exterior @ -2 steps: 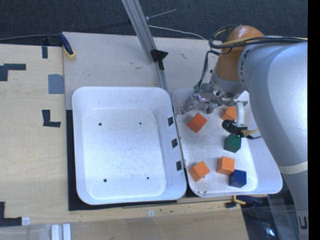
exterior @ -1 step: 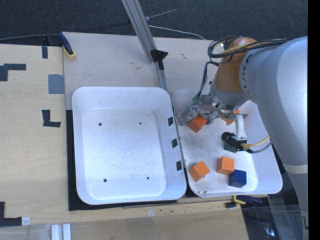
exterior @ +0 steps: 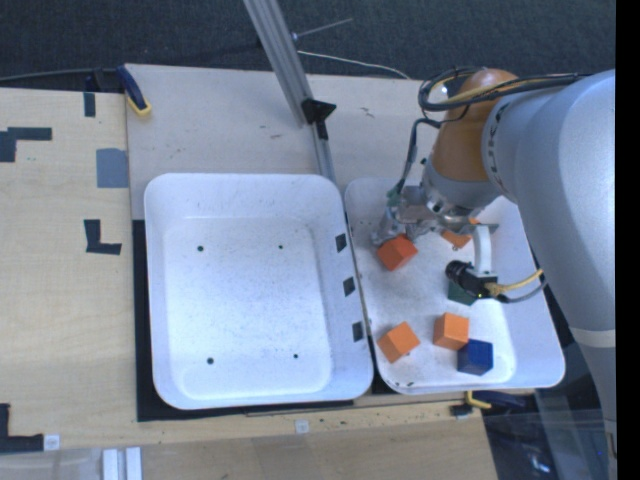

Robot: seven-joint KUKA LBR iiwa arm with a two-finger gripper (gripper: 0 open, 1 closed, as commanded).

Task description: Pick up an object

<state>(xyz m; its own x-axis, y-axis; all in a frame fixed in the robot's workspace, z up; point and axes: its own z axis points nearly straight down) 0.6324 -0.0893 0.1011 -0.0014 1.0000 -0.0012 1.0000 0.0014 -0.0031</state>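
While the tool (exterior: pixel 398 230) is lowered into the right bin (exterior: pixel 520 373), an orange-red block (exterior: pixel 396 253) is seen directly under it, at the bin's 10 o'clock area, touching or just below the tool's tips. Whether the block is really gripped cannot be told, and the state of the tool cannot be told either. At 4 o'clock from this block, near the bin's lower edge, two orange cubes (exterior: pixel 400 341) (exterior: pixel 451 330) are placed, and a blue cube (exterior: pixel 475 357) lies just beside the second one, at its 4 o'clock. A further orange piece (exterior: pixel 457 238) is partly hidden at 3 o'clock of the tool. The left bin (exterior: pixel 160 268) lies at 9 o'clock, on the worktop (exterior: pixel 60 298).
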